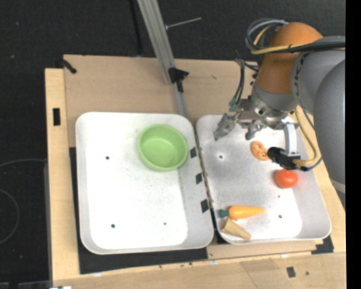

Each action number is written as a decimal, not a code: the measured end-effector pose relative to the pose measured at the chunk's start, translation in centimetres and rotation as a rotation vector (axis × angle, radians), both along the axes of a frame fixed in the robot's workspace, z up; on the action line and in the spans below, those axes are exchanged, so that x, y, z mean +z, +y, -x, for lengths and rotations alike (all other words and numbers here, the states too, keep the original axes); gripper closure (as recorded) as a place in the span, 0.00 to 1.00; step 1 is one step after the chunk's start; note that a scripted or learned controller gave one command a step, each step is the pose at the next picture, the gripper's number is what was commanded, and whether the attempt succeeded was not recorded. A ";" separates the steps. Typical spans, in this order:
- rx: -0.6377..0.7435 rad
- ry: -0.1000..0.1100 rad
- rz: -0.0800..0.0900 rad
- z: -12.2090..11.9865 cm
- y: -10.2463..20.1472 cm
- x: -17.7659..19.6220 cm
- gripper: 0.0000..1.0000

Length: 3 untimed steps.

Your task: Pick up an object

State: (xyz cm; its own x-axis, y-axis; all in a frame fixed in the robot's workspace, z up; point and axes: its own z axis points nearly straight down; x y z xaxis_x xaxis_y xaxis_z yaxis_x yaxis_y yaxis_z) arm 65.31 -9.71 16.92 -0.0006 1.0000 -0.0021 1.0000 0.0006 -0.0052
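Observation:
My gripper [236,130] hangs over the far end of the right bin [253,179], its two fingers spread apart and open with nothing between them. Just right of and nearer than the fingertips lies a small orange ring-shaped piece [259,151]. A red tomato [286,178] rests further toward the right wall. An orange carrot [245,211] and a tan wedge [236,229] lie at the near left corner of that bin. A green bowl [163,147] stands in the left bin [108,191], near its far right corner.
A slanted metal rail [159,41] runs down from the top to the gap between the bins. The grey arm and its cables [307,101] cover the right bin's far right corner. The wooden bench [126,83] surrounds both bins.

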 end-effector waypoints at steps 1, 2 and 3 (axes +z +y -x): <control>-0.002 -0.001 0.000 0.2 -0.9 -5.9 0.00; -0.003 -0.004 0.001 0.2 -1.1 -6.8 0.00; -0.006 -0.008 0.000 0.1 -1.2 -5.6 1.00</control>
State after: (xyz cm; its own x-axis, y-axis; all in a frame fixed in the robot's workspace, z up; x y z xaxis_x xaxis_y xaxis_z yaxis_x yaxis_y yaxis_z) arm 65.20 -10.87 11.31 0.0054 1.0000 -0.0023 1.0000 -0.0054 0.0031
